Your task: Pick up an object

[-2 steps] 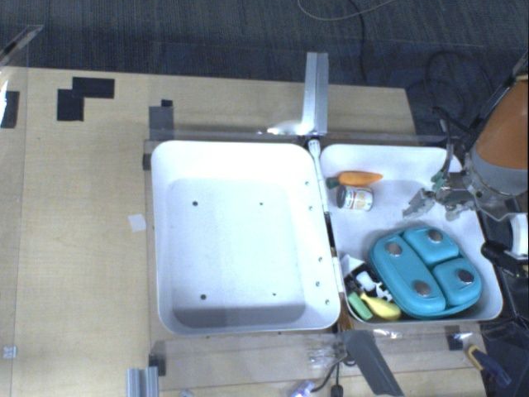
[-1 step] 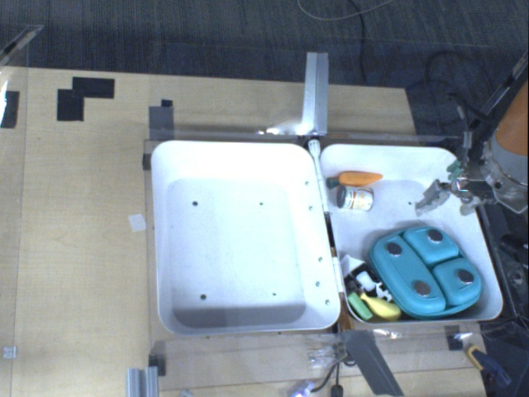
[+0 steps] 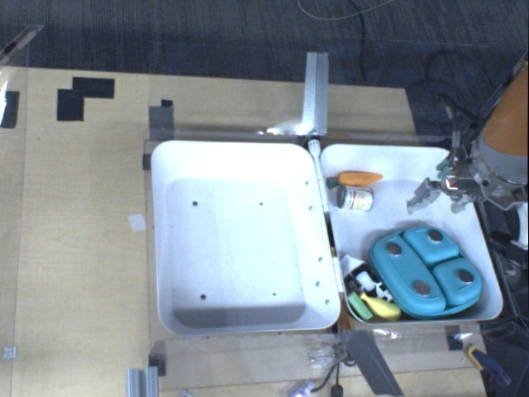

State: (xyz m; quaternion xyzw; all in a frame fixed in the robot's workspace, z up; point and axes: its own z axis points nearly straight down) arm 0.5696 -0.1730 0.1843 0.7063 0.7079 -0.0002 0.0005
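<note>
Gripper (image 3: 439, 195) stood open and held nothing above your right bin (image 3: 493, 259), near the carrot (image 3: 360, 178) and jar (image 3: 355, 198).

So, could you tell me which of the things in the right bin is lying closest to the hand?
The orange carrot, at the bin's far end. The small jar beside it is nearly as close to the hand; the blue tray and banana lie further away.

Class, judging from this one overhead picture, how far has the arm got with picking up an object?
Done: nothing lifted; the orange carrot, small jar, blue tray and banana all lie in the right bin. In hand: the gripper hangs over that bin's upper right, nothing between its fingers. Left: descend, grasp, lift.
</note>
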